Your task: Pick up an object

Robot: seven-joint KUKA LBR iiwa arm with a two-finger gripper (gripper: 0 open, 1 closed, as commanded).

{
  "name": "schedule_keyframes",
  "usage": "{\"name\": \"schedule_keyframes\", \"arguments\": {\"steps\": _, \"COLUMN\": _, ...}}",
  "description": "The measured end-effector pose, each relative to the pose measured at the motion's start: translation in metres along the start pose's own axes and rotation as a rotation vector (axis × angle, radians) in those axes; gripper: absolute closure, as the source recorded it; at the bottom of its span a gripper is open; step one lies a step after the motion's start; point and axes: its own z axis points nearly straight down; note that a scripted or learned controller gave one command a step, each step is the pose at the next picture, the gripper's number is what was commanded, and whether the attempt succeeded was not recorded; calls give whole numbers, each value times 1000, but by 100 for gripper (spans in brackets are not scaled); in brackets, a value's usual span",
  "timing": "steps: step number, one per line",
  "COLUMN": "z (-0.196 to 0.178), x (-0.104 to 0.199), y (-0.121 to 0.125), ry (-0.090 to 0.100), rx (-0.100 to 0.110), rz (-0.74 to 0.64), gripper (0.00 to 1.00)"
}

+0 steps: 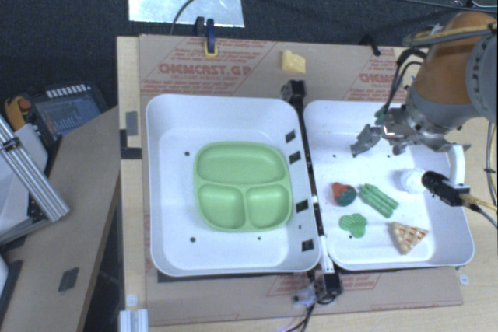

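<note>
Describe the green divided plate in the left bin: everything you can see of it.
The green divided plate is pale green and looks like matte plastic, a rounded rectangle with three compartments: one wide along the far side, two smaller on the near side. It lies flat, right way up, near the middle of the left bin, with nothing in it.

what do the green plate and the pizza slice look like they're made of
The green plate looks like moulded plastic with a matte finish: one even pale green, three compartments with soft rounded walls, no glare. The pizza slice seems to be a toy, probably plastic or rubber: a tan wedge with speckled colour. It is too small here to tell which.
</note>
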Motion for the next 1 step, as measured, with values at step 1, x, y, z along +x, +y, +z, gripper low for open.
{"name": "schedule_keyframes", "arguments": {"steps": 1, "z": 50, "x": -2, "y": -10, "ry": 0, "rx": 1, "rz": 1, "gripper": 0}}
